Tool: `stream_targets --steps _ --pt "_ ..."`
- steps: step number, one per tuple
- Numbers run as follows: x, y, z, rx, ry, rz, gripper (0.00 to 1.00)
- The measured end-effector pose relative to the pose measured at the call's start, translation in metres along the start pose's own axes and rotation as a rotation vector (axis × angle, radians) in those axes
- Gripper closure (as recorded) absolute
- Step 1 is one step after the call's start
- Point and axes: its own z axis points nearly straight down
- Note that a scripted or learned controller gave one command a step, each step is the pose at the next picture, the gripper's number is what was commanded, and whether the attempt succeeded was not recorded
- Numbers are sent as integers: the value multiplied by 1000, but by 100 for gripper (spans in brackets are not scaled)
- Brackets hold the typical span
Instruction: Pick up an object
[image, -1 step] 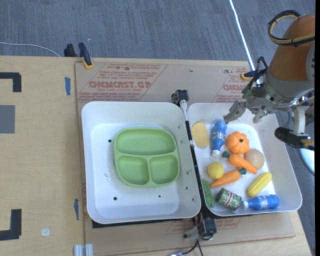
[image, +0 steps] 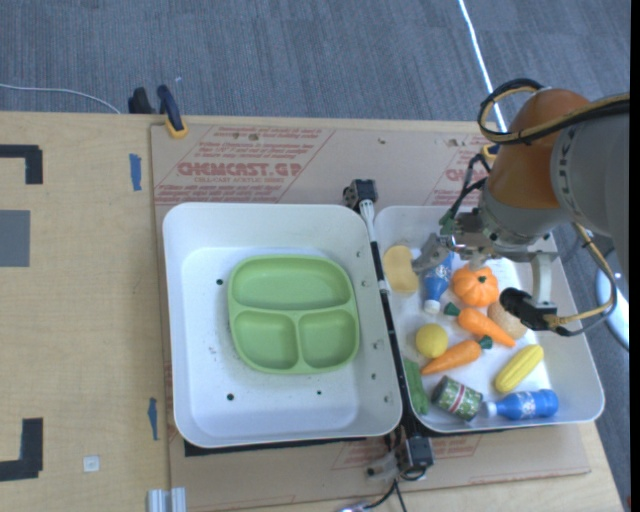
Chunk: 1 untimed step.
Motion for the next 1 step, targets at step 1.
stream_targets --steps 1 --pt "1 10 35 11 2 2 0"
